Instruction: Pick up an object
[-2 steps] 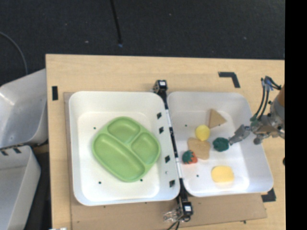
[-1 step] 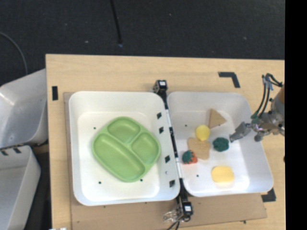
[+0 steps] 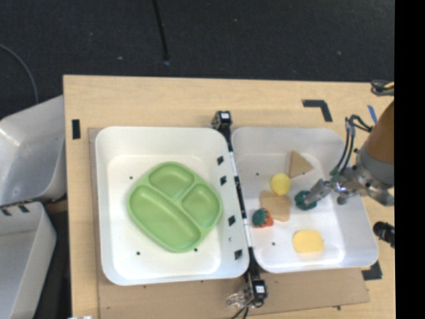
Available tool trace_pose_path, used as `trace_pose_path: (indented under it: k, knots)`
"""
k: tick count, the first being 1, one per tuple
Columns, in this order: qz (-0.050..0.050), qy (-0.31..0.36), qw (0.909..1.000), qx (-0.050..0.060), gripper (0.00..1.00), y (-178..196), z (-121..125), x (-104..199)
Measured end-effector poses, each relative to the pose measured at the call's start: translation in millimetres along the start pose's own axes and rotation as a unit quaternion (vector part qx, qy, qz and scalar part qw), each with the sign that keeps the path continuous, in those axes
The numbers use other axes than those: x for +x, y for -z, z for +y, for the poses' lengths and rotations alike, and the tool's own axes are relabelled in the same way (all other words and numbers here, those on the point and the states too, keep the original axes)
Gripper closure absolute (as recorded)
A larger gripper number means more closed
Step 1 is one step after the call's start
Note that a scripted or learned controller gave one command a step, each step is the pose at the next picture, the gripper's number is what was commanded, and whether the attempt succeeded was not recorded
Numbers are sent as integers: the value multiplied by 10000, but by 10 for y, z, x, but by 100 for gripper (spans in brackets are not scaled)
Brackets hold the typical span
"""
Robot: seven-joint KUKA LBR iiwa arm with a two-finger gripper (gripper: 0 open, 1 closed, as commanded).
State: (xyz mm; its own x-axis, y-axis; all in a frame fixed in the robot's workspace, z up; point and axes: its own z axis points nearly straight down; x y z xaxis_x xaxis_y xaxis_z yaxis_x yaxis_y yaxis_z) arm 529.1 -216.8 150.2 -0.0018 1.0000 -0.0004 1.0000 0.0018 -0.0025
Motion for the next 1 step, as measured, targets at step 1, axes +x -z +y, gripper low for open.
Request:
trace_pose_path:
  k: [1]
  knots:
    - [1,-14,10000,3,0,-524,-5,-6]
